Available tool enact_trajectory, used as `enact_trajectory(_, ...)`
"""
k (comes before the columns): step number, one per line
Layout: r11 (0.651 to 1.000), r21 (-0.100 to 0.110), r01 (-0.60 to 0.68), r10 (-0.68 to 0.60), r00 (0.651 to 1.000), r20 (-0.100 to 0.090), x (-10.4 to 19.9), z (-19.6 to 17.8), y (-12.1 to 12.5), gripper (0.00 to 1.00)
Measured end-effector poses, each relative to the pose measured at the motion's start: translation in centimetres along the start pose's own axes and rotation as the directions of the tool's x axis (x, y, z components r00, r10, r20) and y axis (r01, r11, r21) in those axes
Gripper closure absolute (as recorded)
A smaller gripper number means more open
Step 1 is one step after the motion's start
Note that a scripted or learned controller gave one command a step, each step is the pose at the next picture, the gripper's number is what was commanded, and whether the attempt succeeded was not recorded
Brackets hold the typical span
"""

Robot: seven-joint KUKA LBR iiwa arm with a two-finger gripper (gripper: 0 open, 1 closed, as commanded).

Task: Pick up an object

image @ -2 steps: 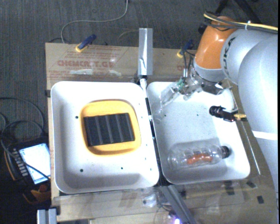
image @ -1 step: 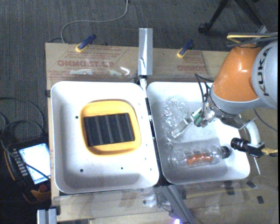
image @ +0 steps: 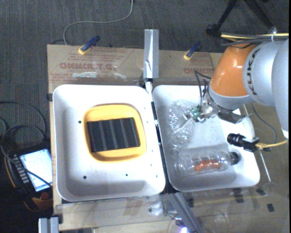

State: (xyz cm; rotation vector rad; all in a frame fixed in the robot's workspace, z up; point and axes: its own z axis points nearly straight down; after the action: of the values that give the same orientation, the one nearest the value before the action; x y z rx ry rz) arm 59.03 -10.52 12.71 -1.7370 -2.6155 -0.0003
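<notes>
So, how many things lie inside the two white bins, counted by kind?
Yellow tray with dark ribbed insert, left bin: 1
Clear plastic bottle, lying down, right bin: 1
Crumpled clear plastic pieces, right bin: cannot tell how many, counted as 1 cluster
Total: 3

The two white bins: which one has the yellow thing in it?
The left bin holds the yellow tray; the right bin has a clear bottle.

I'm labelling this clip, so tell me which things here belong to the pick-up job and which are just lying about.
Job: clear plastic bottle with orange inside; crumpled clear plastic wrap; right white bin; orange-banded grey arm.

Lying about: yellow-framed black tray; left white bin; blue clamps; tablet.
</notes>
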Motion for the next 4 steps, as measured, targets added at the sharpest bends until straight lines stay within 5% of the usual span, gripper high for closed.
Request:
enact_trajectory(1, 1.0, 0.0, 0.0, 0.0, 1.0, 0.0, 0.0, 0.0, 0.0, 0.0)
enact_trajectory(2, 0.992, -0.018, 0.127, -0.127, 0.992, 0.014, 0.6, 3.0, -0.7, 0.0)
enact_trajectory(3, 0.991, -0.039, 0.129, -0.129, 0.991, 0.022, 0.6, 1.0, 0.0, 1.0)
enact_trajectory(4, 0.986, -0.002, 0.165, -0.165, 0.986, 0.003, 3.5, -5.7, 2.9, 1.0)
